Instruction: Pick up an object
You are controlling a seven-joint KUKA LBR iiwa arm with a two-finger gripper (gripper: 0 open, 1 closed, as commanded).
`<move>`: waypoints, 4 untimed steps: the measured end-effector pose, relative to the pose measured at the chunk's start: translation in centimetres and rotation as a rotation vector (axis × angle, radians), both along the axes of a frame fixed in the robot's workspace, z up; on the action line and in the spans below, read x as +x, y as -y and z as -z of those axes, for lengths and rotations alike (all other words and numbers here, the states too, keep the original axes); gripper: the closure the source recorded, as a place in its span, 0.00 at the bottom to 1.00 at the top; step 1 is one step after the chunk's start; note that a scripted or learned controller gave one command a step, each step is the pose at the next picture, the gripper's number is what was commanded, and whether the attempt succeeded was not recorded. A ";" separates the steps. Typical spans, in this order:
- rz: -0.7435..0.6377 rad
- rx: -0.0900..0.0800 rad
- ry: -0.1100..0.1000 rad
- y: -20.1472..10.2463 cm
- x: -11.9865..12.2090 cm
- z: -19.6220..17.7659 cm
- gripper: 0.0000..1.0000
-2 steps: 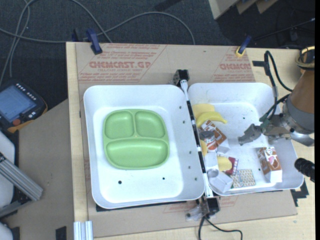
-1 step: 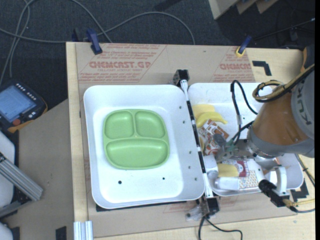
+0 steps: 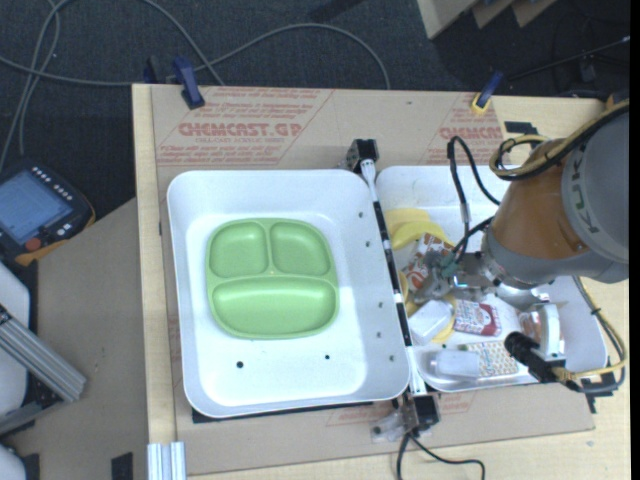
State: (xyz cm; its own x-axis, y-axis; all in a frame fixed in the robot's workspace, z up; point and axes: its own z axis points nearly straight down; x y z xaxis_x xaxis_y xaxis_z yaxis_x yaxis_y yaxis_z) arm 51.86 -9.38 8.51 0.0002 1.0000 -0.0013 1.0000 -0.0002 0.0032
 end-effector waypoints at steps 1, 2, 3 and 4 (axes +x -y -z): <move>-0.001 0.001 -0.002 -0.1 3.3 0.1 0.00; -0.001 0.001 -0.003 2.5 8.2 0.0 0.00; -0.003 0.003 -0.042 0.1 11.9 0.6 0.00; -0.009 0.009 -0.088 0.3 13.2 0.7 0.00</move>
